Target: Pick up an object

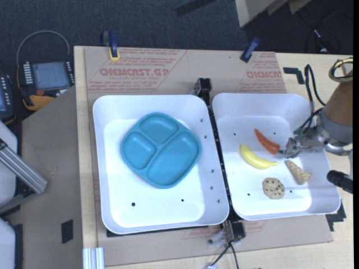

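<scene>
The bench carries 2 white bins. The left bin holds 1 blue divided plate with 3 compartments, lying near its middle. The right bin holds 4 small items: 1 red chili pepper, 1 yellow banana, 1 round cookie and 1 tan cone-shaped piece. The gripper reaches in from the right, low over the right bin; whether it is open or closed cannot be told from this angle. The chili pepper lies just to its left, its right end touching or nearly touching the tip. The banana sits below and left of the tip, the cone just beneath it, the cookie further down.
</scene>
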